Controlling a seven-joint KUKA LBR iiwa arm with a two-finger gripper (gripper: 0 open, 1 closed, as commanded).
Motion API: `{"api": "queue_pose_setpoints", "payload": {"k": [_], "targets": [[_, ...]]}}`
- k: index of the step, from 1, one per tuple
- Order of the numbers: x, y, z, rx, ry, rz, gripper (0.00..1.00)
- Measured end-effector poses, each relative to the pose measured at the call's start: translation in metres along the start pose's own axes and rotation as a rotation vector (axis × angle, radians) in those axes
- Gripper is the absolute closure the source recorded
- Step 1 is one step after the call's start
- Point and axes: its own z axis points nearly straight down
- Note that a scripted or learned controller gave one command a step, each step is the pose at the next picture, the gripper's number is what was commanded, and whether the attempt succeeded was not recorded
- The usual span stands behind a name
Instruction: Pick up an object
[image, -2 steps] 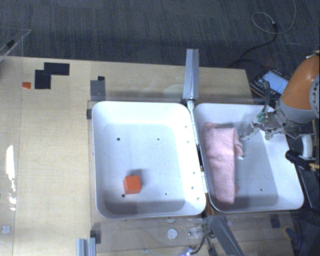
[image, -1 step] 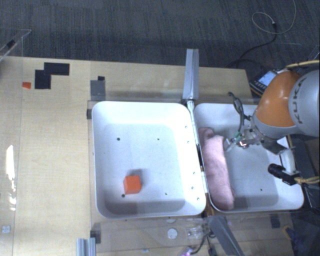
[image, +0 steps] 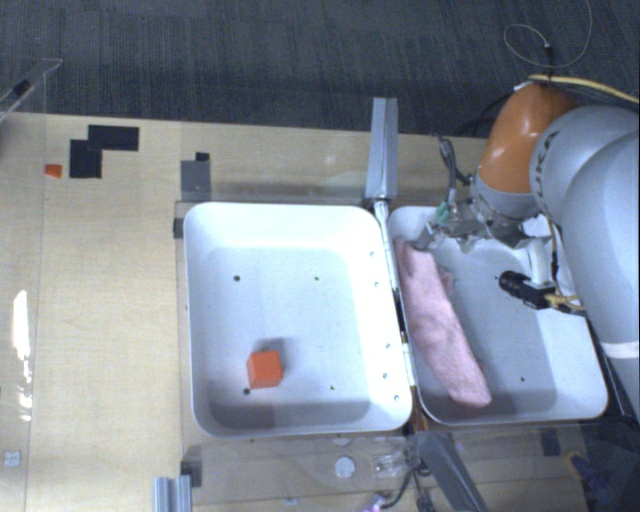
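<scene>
Gripper (image: 452, 222) is being positioned at the far end of the right bin (image: 560, 405), just above the top of the pink cloth (image: 440, 325); its opening cannot be told. Cloth is being left stretched along the left wall, likely the nearest target. Orange cube (image: 265, 369) is being left alone in the left bin (image: 200, 300), open floor all around it.

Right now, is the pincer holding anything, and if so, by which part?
It cannot be told. The pincer sits over the top end of the pink cloth in the right bin; no object shows between its fingertips.
</scene>
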Motion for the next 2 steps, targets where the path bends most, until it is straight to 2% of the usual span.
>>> {"api": "queue_pose_setpoints", "payload": {"k": [1, 2], "targets": [[0.019, -0.053, -0.001, -0.004, 0.001, -0.028, 0.0], [-0.006, -0.088, -0.113, -0.003, 0.0, 0.17, 0.0]]}}
